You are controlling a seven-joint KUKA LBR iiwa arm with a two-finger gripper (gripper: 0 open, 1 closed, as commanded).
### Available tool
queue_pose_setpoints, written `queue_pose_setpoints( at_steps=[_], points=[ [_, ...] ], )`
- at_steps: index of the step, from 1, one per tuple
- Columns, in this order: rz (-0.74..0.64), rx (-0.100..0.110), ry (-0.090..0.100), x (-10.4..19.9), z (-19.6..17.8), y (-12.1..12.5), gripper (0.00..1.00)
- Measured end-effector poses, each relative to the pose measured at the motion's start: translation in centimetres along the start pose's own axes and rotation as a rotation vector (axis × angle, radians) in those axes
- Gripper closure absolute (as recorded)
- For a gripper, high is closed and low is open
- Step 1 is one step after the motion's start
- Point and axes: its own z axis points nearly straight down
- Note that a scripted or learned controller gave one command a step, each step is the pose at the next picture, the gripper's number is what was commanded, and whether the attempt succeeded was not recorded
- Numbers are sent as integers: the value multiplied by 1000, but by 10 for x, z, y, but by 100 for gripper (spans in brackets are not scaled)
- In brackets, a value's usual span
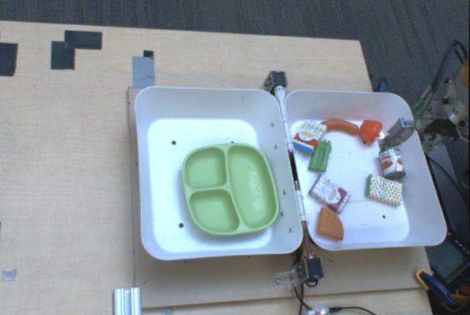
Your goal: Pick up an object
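Small printed can (392, 163) lies beneath the metal pincer (400, 131); its grip unclear.

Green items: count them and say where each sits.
2. The green divided plate fills the left bin; a small green block lies in the right bin, near the divider. Others may be hidden.

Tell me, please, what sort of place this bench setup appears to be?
Probably a robotics lab test bench for picking trials: two white bins sit side by side on a wooden bench, one holding a green divided plate, the other small toy foods, with the robot's hand reaching in.
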Motion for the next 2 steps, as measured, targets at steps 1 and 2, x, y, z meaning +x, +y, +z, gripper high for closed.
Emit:
queue_pose_setpoints(
  at_steps=[1, 2],
  points=[
    [2, 4, 1, -9, 152, -18, 0],
    [6, -26, -15, 22, 181, -31, 0]
  ],
)
